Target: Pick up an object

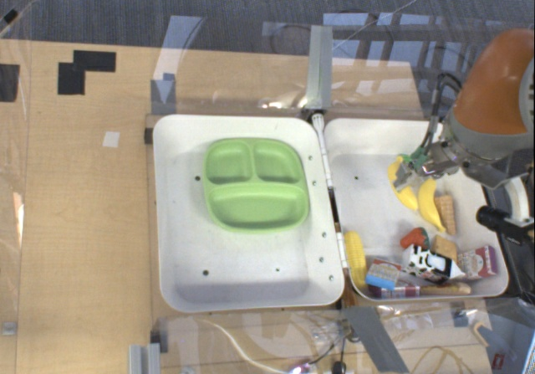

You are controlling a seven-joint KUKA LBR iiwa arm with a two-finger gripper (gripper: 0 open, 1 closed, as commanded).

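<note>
No words or labels can be read on any of the things here — the small packs are too blurry.

Two white bins sit side by side on the desk (84, 197). The left bin (180, 280) holds one green plate (255, 182) with three parts: two small ones at the back and one long one at the front. The right bin (368, 188) is touching the left bin along the middle.

In the right bin there are two yellow bananas (428, 201), lying close together at the far right of the green plate. The arm (501, 105), grey with an orange band, comes in from the right, and its jaws (415, 165) are down at the top end of the bananas. I cannot tell whether they are spread or pinching anything.

Just right of the bananas lies one tan cone (446, 213). Near the front of that bin is one yellow corn cob (355, 253), one black and white cow toy (427, 263), one red thing (414, 238) and a few small packs (393, 279) — a jumbled pile.
</note>
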